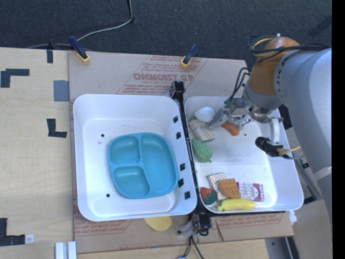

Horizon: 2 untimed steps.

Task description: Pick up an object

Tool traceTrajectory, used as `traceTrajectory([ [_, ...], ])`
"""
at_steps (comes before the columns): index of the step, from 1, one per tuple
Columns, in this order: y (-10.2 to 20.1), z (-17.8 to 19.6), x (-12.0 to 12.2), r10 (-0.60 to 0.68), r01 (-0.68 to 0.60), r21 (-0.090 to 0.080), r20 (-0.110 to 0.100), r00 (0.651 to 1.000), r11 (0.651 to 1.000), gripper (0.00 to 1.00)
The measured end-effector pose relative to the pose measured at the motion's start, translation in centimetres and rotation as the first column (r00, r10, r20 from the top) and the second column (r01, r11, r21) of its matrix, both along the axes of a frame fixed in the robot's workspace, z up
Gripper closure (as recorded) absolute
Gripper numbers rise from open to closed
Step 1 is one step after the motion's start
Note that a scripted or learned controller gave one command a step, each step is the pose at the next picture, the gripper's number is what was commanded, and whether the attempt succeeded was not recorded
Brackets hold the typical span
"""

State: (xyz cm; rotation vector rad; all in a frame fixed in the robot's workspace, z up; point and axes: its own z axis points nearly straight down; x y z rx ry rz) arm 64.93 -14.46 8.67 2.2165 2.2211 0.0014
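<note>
- We see a blue divided plate point(143, 164) lying in the left white bin point(86, 144), left of centre in the frame.
- Under both bins lies a cardboard sheet point(124, 74) (red lettering on it), held at its upper edge by two blue-and-yellow clamps point(78, 49).
- A thin white cable point(110, 28) runs across the dark floor at the top.
</note>
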Motion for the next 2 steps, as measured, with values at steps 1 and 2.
traceTrajectory([
  [1, 0.0, 1.0, 0.0, 0.001, -0.001, -0.001, 0.0, 1.0, 1.0, 1.0],
  [2, 5.8, 9.8, -6.0, 0.001, -0.001, 0.003, -0.003, 1.0, 1.0, 1.0],
])
